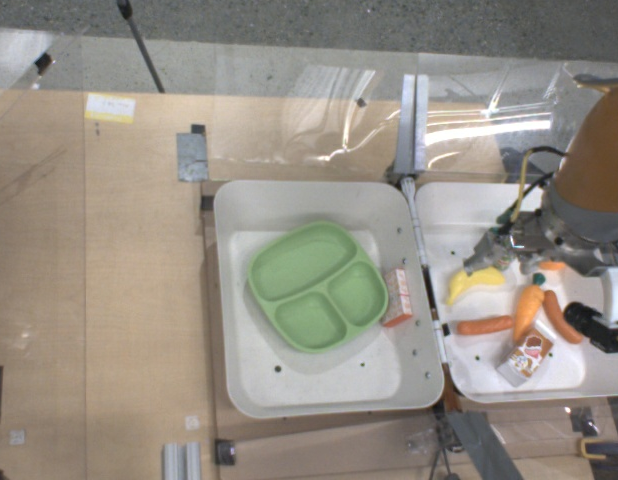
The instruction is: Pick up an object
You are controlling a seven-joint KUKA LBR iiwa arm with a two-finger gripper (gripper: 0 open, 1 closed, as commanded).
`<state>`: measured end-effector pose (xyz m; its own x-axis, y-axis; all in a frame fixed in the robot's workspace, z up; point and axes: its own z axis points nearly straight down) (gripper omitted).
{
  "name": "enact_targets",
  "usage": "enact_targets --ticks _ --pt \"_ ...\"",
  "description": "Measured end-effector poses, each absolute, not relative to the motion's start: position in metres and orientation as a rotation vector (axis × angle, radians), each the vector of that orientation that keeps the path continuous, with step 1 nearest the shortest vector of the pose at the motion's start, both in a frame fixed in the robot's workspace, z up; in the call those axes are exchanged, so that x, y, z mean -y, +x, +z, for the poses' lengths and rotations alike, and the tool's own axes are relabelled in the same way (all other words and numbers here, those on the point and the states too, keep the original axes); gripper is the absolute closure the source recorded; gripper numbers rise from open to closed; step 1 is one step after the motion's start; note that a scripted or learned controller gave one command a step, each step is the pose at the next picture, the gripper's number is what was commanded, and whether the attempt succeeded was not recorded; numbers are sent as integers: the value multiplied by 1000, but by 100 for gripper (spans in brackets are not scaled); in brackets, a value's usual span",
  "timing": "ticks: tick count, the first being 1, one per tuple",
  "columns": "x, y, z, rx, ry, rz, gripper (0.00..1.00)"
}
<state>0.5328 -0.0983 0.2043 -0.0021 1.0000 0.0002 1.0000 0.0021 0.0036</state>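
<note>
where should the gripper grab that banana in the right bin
Across its middle, coming straight down. The banana lies flat on the right bin floor, curved, with bare floor on its left; the carrot crowds its right end.

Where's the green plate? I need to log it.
The green plate lies in the left bin, tilted, with a small carton at its right edge.

Arm (pixel 599 168) in from the right edge, orange band uppermost, grey wrist section below it. Wrist pitched down and leftward. Tool (pixel 504 248) low, at the left end of the wrist assembly, pointing left. Yellow cable looped along the wrist's left side. Finger state unreadable from this angle; nothing seen between them.
</note>
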Motion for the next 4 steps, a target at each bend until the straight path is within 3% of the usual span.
enact_targets --ticks 1,2,3,4 --pt "108 535 91 -2358 2070 4 0" --pt "167 550 144 -2116 2315 4 0" --pt "195 522 91 -2178 2259 2 0" --pt "196 524 102 -2174 2257 6 100"
